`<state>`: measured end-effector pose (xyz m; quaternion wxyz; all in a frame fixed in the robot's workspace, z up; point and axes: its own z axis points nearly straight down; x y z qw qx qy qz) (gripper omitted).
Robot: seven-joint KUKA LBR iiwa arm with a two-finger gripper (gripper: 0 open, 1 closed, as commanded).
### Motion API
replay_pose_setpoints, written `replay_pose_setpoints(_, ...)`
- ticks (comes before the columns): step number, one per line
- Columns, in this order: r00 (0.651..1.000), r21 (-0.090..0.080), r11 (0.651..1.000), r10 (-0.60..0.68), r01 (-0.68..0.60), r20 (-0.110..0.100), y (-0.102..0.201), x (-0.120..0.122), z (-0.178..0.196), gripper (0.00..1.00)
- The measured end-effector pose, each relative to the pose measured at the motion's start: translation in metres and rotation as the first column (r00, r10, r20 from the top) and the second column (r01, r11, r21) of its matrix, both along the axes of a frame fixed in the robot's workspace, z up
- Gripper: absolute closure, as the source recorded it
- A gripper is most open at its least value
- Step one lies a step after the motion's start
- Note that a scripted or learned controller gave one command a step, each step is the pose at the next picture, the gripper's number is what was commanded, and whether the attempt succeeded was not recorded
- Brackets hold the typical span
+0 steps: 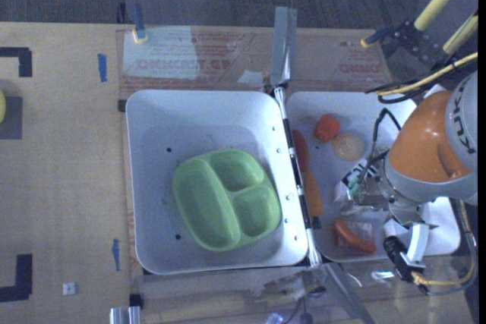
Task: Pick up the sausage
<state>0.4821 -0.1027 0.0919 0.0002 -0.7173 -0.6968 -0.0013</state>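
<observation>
A short reddish sausage (354,236) lies near the front edge of the right bin (448,239). My gripper (361,192) hangs just above and behind it, below the arm's orange band (427,142). The wrist body hides much of the gripper, and nothing shows held in it.
Along the right bin's left wall lies a long orange-red carrot-like piece (305,172). A red round item (327,127) and a pale round item (349,146) sit at the bin's back. The left bin (152,125) holds a green divided plate (225,198).
</observation>
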Motion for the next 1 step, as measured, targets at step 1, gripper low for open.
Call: replay_pose_setpoints(1, 1.000, 0.000, 1.000, 0.000, 0.000, 0.000, 0.0000, -0.0001, 0.0000, 0.00)
